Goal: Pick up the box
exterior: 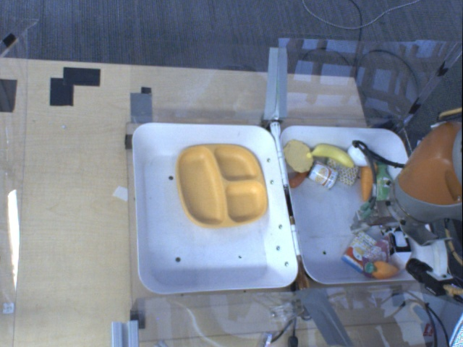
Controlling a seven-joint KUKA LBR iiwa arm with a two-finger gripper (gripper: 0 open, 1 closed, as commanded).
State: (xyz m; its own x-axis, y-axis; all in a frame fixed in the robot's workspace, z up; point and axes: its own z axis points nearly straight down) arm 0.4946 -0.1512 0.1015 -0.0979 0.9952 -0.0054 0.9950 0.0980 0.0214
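Note:
The box (pixel 364 251) is a small colourful carton lying flat near the front right corner of the right bin (pixel 318 237). An orange carrot-like piece (pixel 383 270) rests against its front edge. My gripper (pixel 374 218) hangs from the grey wrist under the orange band (pixel 434 168). It is just behind and above the box, close to it. Nothing is seen held in it, and the wrist hides part of the bin's right side.
The right bin's back holds a yellow round fruit (pixel 296 155), a banana (pixel 332 153), a small can (pixel 323 175) and an upright carrot (pixel 367 182). A yellow divided plate (pixel 220 183) lies in the left bin (pixel 159 251). Black cables run behind the arm.

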